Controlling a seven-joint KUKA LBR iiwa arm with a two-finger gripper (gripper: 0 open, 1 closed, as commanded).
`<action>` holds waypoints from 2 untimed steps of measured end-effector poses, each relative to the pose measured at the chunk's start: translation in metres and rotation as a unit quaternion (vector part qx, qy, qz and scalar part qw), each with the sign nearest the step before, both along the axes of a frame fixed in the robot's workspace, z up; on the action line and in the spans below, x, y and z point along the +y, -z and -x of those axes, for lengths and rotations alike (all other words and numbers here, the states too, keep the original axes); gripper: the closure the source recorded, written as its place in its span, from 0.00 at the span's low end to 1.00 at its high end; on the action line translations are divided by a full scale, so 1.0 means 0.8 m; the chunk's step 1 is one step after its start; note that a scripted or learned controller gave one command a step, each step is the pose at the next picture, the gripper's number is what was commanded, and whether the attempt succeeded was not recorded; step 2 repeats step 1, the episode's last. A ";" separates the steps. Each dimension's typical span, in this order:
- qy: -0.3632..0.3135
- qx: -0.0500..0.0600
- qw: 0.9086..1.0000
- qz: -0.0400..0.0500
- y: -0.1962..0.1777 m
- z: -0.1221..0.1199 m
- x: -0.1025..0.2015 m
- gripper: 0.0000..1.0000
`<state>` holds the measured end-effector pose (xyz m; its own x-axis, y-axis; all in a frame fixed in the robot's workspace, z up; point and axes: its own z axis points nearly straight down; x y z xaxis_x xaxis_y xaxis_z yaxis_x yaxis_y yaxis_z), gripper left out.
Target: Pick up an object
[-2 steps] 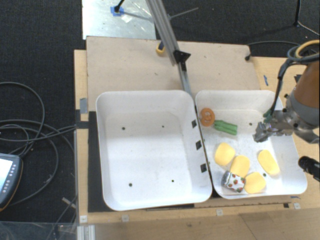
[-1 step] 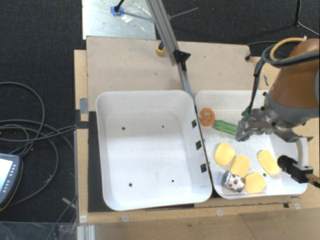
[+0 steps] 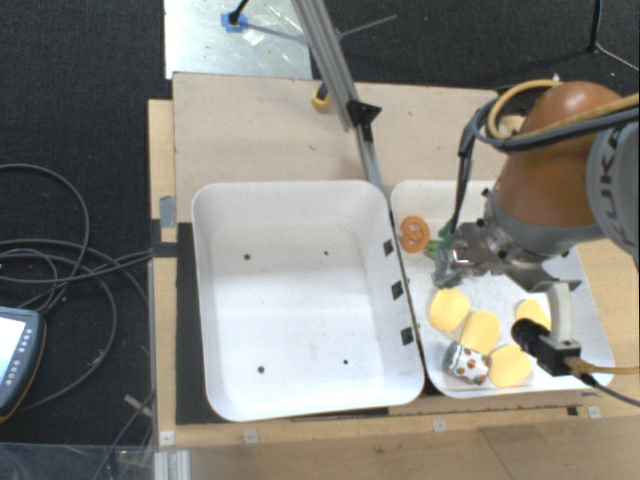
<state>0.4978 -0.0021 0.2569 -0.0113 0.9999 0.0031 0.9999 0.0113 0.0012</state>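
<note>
In the right bin, nearest the camera, lie a small patterned cube and yellow pieces. The hand hangs above them; whether it is apart or together, I cannot tell. Farther back lies an orange ring.

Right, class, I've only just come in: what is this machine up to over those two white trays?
A grey and orange robot arm reaches in from the right over the right bin. Its gripper hangs low there, near a small orange object and above several yellow pieces. Nothing is visibly held. The left bin sits beside it.
</note>
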 end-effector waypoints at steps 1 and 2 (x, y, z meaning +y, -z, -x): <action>0.000 0.000 1.000 0.000 0.000 0.003 0.073 1.00; 0.000 0.000 1.000 0.000 0.000 0.003 0.073 1.00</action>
